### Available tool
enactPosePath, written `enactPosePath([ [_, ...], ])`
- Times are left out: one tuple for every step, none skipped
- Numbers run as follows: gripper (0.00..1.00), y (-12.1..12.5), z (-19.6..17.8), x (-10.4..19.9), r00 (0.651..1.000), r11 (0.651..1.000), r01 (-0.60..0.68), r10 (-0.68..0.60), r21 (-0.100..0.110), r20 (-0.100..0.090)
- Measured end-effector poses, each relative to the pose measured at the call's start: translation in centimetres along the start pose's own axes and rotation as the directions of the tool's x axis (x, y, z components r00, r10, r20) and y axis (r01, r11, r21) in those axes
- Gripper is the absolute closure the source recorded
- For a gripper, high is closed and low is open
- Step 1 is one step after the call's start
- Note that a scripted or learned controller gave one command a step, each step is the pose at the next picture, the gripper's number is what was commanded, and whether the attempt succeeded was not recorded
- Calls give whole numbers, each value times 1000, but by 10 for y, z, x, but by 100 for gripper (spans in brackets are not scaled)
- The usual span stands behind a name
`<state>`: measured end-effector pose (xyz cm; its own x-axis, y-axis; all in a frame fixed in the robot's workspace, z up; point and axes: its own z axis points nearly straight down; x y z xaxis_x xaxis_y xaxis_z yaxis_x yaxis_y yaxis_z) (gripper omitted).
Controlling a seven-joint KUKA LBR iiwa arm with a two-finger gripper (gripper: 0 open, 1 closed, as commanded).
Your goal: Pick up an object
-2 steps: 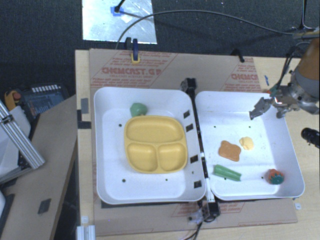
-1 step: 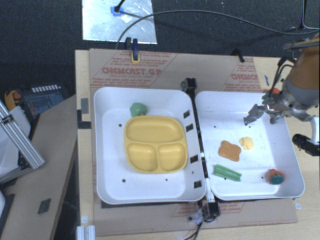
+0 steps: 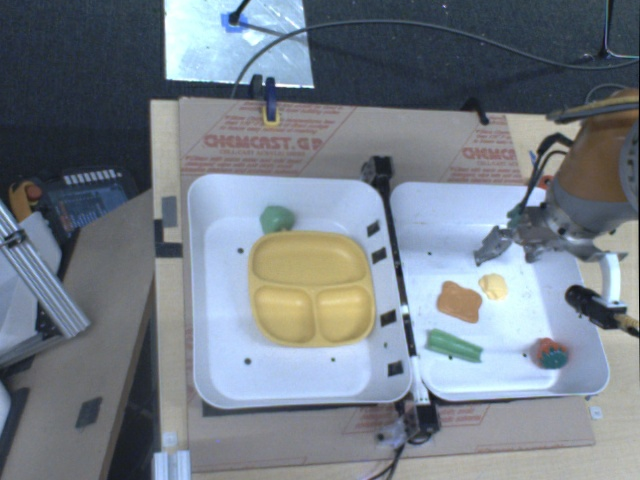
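Green pod, orange piece, pale yellow lump below the hand, fingers spread, grasping nothing.

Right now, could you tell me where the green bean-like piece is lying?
The green piece lies in the right bin, near its front edge, just below the orange piece and left of the small red and green toy.

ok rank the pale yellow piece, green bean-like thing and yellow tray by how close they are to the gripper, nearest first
From the gripper in the camera view:
1. Pale yellow piece, right bin, just below the gripper.
2. Green bean-like piece, right bin, near its front edge.
3. Yellow tray, left bin.
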<state>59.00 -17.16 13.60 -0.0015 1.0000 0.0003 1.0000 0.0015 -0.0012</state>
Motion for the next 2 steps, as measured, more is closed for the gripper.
enactPosePath([
  [0, 0, 52, 1, 1000, 1000, 0, 0, 0, 0],
  [100, 2, 38, 0, 1000, 1000, 0, 0, -6, 2],
])
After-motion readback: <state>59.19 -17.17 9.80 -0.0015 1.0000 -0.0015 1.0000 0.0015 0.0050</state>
